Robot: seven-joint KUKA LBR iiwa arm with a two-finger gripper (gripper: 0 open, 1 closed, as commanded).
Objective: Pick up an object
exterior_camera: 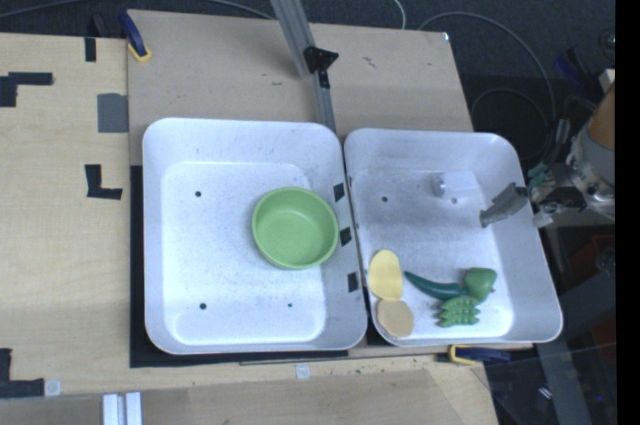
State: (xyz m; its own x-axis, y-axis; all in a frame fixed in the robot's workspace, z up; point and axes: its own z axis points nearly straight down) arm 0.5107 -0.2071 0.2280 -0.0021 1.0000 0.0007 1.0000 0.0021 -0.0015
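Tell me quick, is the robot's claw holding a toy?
Gripper: over the right bin, holding nothing; open or closed cannot be told.

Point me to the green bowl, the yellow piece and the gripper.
green bowl (294, 228): camera view, inner base.
yellow piece (385, 274): camera view, its middle.
gripper (497, 208): camera view, at the fingers' tip.

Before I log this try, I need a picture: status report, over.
Gripper at the right bin's right edge, above the floor, jaws unclear. Nothing held. Green toys and yellow pieces lie in that bin's near end. Green bowl in the left bin.
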